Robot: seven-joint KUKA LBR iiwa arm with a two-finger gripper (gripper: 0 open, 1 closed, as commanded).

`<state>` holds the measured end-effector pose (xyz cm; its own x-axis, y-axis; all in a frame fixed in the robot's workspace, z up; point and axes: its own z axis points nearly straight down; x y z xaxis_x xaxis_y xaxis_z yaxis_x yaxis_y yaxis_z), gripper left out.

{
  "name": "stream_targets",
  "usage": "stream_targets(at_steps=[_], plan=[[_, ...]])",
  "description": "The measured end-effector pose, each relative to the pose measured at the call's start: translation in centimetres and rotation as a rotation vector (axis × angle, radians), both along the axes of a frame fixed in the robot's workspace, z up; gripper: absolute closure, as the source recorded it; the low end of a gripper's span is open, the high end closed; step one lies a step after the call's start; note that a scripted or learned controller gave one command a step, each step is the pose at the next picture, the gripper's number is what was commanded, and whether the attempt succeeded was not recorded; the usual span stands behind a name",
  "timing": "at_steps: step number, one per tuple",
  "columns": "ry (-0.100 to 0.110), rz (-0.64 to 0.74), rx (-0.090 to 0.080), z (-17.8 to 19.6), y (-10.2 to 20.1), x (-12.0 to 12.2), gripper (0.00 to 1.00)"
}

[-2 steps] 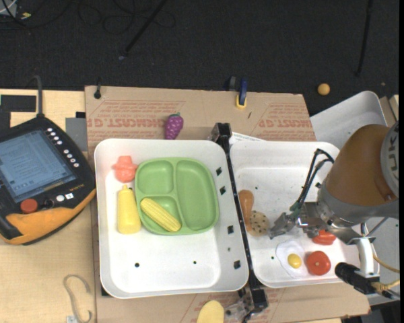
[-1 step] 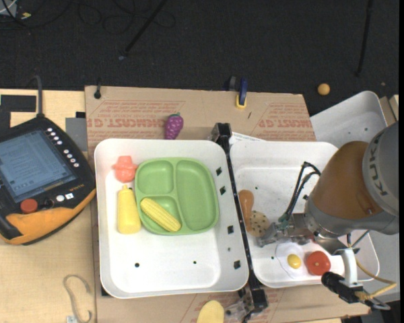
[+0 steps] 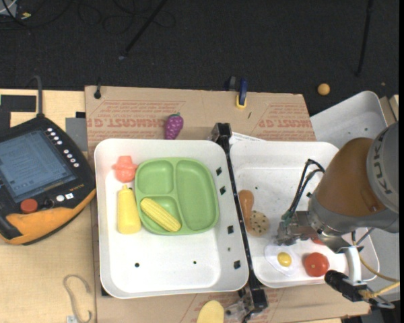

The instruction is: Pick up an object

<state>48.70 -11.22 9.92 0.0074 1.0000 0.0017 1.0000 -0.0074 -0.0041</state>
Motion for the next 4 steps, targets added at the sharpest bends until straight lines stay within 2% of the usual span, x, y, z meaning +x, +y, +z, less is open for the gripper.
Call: stream_targets(at_steps=[1, 2, 3, 4], plan=[[-0.004, 0.007, -0.001, 4.5, 0.1, 0.8, 1.00], [-0.006, 0.007, -0.002, 10.7, 0.1, 0.9, 1.00], [-0.004, 0.007, -0.001, 12.9, 0.0, 1.0, 1.00], [-0.002, 0.011, 0.000, 11.8, 4.4, 3.8, 1.00]])
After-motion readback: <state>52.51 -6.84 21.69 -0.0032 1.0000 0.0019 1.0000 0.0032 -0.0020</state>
